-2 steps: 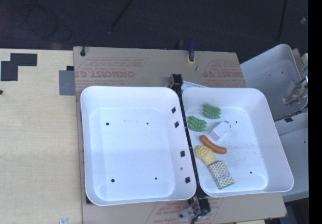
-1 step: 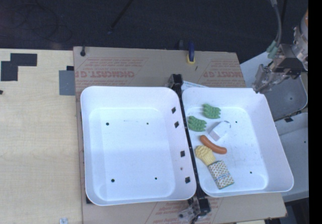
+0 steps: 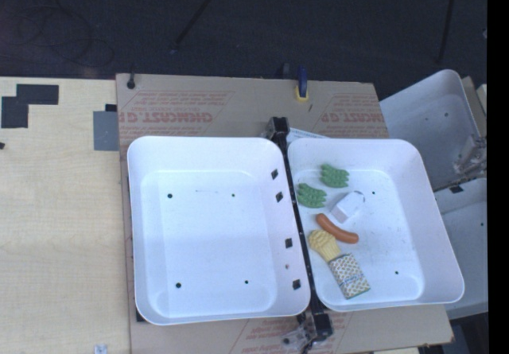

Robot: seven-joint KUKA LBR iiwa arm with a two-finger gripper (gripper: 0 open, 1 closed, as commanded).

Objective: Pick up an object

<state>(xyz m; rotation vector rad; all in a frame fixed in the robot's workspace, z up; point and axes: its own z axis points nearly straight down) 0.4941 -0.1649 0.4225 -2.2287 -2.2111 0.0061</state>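
- Though we looked for it, we cannot tell whether the claw is spread or pressed together.
- Right bin (image 3: 436, 209): all six objects lie in its left half.
- Two green pieces (image 3: 334, 176) (image 3: 311, 196) lie nearest the far rim, close together.
- White block (image 3: 347, 207) lies just right of the nearer green piece.
- Sausage (image 3: 337, 228) lies slantwise below the block.
- Yellow piece (image 3: 324, 244) lies just beside the sausage, with the packet (image 3: 349, 275) nearest the near rim.
- Left bin (image 3: 135, 185) adjoins it.
- Cardboard (image 3: 199, 110) lies under both bins.
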